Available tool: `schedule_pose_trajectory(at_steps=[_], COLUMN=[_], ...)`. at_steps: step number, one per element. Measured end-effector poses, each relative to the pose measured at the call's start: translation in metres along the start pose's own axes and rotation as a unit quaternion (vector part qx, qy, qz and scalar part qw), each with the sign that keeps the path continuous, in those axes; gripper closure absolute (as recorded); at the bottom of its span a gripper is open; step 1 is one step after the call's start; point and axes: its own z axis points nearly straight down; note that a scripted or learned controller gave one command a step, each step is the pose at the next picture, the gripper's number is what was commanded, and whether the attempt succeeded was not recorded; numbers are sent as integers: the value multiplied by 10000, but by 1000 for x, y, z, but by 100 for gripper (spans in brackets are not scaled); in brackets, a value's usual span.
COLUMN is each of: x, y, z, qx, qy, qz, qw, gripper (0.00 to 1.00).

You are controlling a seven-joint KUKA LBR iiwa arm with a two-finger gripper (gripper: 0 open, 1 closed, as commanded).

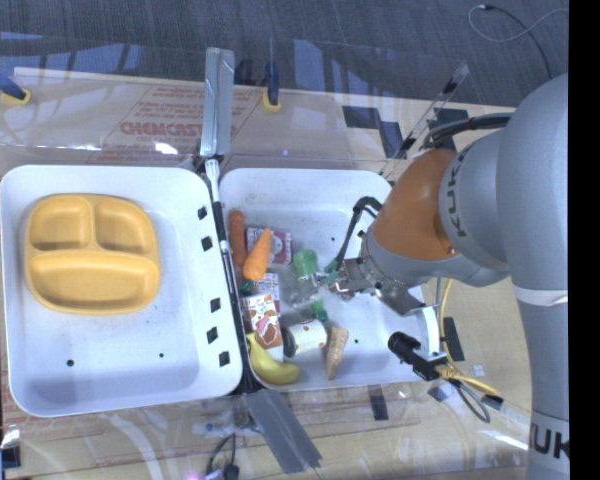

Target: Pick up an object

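The right bin (310, 190) holds a heap of toy food. An orange carrot (257, 253) lies beside a reddish sausage (238, 233). A green bottle-like item (305, 264) lies at the middle, with a small can (305, 339), a cone (336, 352) and a yellow banana (271, 365) toward the front. Two printed packets (264, 317) lie by the divider. My gripper (327, 282) hangs low over the bin's middle, just right of the green item and above the can. Nothing is visibly lifted.
The left bin (110, 368) carries a yellow sectioned tray (90, 252) at its back left. A metal divider (216, 258) with black clips separates the bins. The grey arm and its orange band (420, 218) cover the right bin's right side. Cables lie on the bench at front right (460, 378).
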Motion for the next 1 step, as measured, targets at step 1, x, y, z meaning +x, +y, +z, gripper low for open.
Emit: schedule_pose_trajectory(at_steps=[1], x=[0], y=[0], z=[-10], qx=[10], qy=[1], qz=[-28], qw=[10000], gripper=[100])
